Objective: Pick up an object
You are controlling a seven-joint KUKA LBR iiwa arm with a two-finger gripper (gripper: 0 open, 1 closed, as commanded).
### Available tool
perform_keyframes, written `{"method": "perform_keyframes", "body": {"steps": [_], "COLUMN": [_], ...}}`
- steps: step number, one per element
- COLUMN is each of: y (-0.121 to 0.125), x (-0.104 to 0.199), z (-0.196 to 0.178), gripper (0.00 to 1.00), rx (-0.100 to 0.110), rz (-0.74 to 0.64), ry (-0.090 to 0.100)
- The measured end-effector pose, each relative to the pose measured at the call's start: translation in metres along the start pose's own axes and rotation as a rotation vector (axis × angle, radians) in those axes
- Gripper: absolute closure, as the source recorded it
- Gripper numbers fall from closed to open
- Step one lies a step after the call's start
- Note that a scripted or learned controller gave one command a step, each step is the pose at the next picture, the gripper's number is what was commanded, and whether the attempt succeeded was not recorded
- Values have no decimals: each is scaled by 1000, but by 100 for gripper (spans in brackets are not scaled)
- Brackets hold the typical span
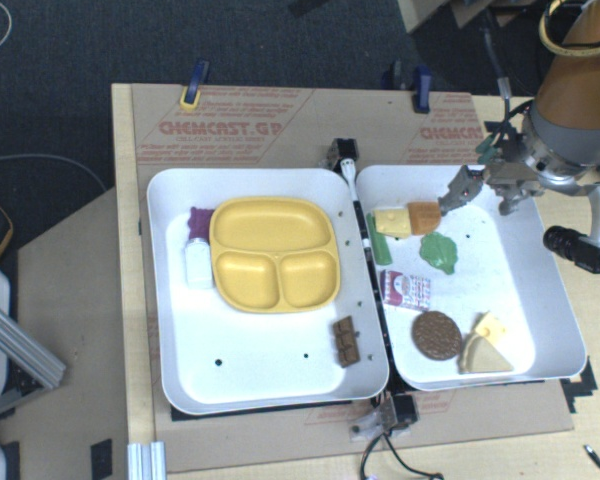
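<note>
From the camera view we see a cardboard-covered bench [280,118] on dark carpet [80,48], with two white bins side by side. Red print on the cardboard reads "CHEMCAST G.P", repeated and partly cut off near the right. A blue-yellow clamp [192,88] and a blue clamp [420,88] grip the far edge. The left bin [180,368] holds a yellow divided tray [275,253], a purple item [200,221] and a white bottle [197,263] just beside the tray's left edge, and a brown chocolate bar [346,340] near the front right corner. The right bin [540,268] holds an orange-brown block [424,217] touching a pale yellow block [391,222], a green strip [381,247], a green leafy piece [440,254], a pink-white packet [406,289] with print too small to read, a brown cookie [437,335] and cheese-like wedges [486,346]. The arm [580,78] comes in from the right, wrist tilted down-left, and the gripper [458,190] hovers just above the orange-brown block. We see nothing between the fingers; we cannot tell whether they are spread or pressed together.
</note>
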State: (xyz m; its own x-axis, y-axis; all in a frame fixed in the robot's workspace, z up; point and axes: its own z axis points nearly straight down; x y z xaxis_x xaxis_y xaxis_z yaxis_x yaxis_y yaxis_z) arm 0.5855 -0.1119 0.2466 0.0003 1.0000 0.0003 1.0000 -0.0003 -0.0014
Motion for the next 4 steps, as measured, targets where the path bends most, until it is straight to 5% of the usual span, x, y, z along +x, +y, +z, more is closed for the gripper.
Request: {"method": "perform_keyframes", "body": {"steps": [3,4], "y": [-6,-4], "x": [-3,-4], "z": [157,143], "gripper": [0,100], "rx": [6,-2], "rz": [0,2], "ry": [2,0]}}
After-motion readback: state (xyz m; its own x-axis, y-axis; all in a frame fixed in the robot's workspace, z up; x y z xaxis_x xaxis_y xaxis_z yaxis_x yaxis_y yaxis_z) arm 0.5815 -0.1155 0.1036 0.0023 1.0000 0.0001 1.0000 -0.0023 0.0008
